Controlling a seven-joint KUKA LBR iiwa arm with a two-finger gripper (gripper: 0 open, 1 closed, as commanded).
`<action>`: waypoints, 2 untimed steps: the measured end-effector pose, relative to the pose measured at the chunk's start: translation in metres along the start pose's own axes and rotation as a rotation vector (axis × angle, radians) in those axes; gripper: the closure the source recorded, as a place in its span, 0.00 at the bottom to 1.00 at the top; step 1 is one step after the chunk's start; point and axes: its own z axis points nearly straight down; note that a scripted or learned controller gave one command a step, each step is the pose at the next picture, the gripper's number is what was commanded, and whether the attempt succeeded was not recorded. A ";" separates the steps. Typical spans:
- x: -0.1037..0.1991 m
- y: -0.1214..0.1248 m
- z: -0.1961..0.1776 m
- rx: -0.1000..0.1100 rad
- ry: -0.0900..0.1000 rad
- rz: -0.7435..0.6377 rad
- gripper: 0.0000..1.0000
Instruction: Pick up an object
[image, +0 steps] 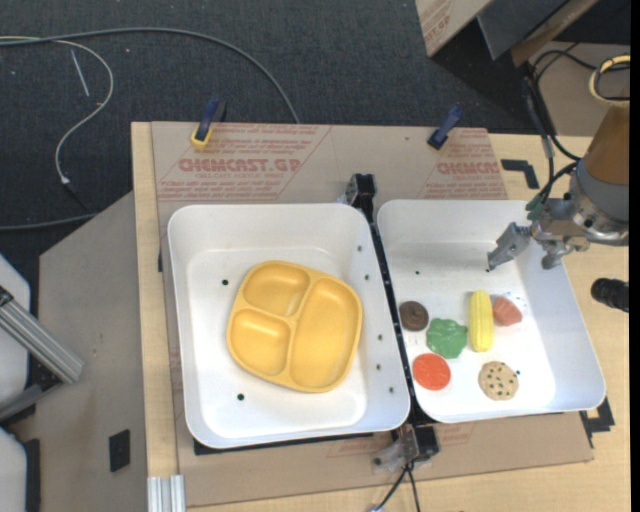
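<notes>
In the right bin (440, 235) lie several toy foods: a yellow corn cob (481, 320), a pink-red piece (507, 311), a green broccoli-like piece (446, 337), a brown round piece (414, 316), an orange-red disc (432, 372) and a chocolate-chip cookie (497, 380). My gripper (528, 250) hangs over the bin's upper right part, above and to the right of the corn. Its two fingers (504, 246) stand spread apart with nothing between them.
The left bin (200, 300) holds a yellow three-compartment plate (295, 325). Blue clamps (208, 122) pin the cardboard sheet at the back. A black divider (385, 300) runs between the bins. Cables trail on the dark floor at upper left.
</notes>
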 end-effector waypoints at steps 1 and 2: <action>0.000 0.003 -0.008 -0.015 -0.003 -0.003 0.00; 0.005 -0.002 0.036 -0.009 -0.001 -0.004 0.00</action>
